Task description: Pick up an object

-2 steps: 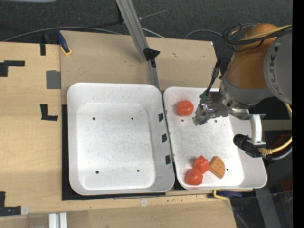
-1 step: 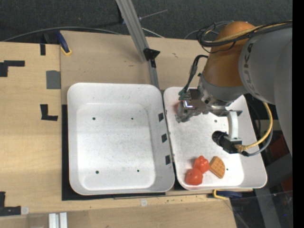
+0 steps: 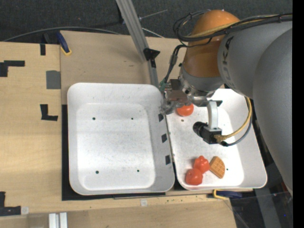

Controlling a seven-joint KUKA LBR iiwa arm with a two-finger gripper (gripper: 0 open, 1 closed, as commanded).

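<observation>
In the right bin (image 3: 237, 175) lie an orange-red round object (image 3: 185, 110) near the bin's far left side, and, near the front, a red pepper-like piece (image 3: 201, 163), a red round piece (image 3: 194, 176) and a tan waffle-like piece (image 3: 217, 166). The arm's orange band (image 3: 209, 37) and grey wrist hang over the far part of this bin. The gripper (image 3: 175, 101) is low at the bin's left wall, right beside the orange-red object and partly over it. The wrist hides how its tips meet the object.
The left bin (image 3: 114, 137) lies beside the right one, sharing a divider wall. A grey metal bar (image 3: 135, 27) slants down from the top to the bins' far junction. A black cable fitting (image 3: 206, 131) hangs from the wrist over the right bin's middle.
</observation>
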